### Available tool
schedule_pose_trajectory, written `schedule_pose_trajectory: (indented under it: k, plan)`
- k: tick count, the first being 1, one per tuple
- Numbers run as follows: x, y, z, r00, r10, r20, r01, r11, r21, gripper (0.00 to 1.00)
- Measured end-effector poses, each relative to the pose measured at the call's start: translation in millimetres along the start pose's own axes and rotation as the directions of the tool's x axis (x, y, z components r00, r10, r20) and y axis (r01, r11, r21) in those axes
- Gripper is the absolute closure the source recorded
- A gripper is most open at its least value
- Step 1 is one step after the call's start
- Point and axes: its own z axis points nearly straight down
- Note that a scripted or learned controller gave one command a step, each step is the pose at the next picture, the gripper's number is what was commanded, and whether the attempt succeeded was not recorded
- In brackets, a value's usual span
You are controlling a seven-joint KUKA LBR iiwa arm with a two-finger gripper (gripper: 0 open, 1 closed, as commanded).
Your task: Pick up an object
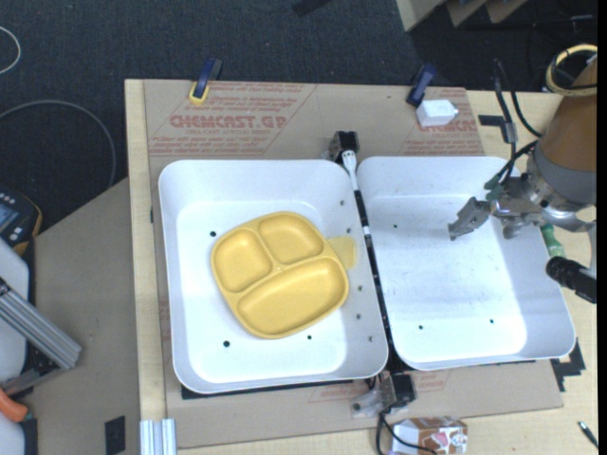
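Observation:
A yellow divided plate [278, 273] with three compartments lies flat in the left bin [190, 207], toward its middle. A small pale yellow piece [343, 250] pokes out at the plate's right edge, near the wall between the bins. My gripper [488, 221] hangs over the upper right part of the right bin [446, 292], far from the plate. Its fingers [467, 218] are spread open and hold nothing.
A black clip [345, 146] sits at the top of the seam between the bins. A white block [436, 113] and blue clamps rest on the board behind the bins. A green item [553, 240] lies by the right bin's right rim, under the arm.

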Motion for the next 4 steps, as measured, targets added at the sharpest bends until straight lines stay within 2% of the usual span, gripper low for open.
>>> schedule_pose_trajectory:
  k: [1, 2, 3, 4]
  plan:
    - [69, -73, -108, 1.0, -0.007, -0.002, 0.007, 1.0, -0.007, 0.0]
    - [65, -71, -112, 1.0, -0.001, 0.001, 0.001, 1.0, -0.003, 1.0]
    - [146, -71, -137, 1.0, -0.009, -0.001, 0.009, 1.0, -0.004, 1.0]
    - [199, -71, -241, 1.0, -0.007, -0.002, 0.007, 1.0, -0.012, 1.0]
